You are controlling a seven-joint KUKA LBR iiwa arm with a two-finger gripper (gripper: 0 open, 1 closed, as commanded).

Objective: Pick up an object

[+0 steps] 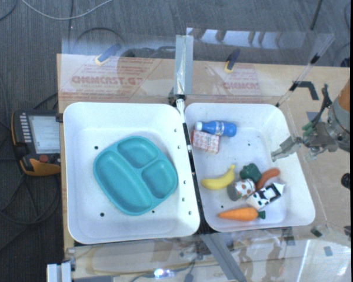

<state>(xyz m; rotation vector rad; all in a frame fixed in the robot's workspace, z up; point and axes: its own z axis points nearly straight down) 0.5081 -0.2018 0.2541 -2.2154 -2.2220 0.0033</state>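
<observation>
Grey two-finger gripper (pixel 288 148) sits over the right rim of the right white bin (pixel 294 201); whether it is apart or together cannot be told, and nothing is seen clamped in it. Loose objects lie at its 7–8 o'clock, apart from it: red-orange sausage-shaped toy (pixel 268 177) nearest, yellow plastic banana (pixel 219 179) farther left, orange plastic carrot (pixel 240 214) lowest. Blue-and-white bottle (pixel 216 128) lies at its 10 o'clock.

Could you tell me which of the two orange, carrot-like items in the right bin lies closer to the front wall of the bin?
The larger orange carrot with a green end, lying flat along the right bin's front wall. The smaller reddish-orange one sits farther back, tilted beside the black-and-white toy.
</observation>
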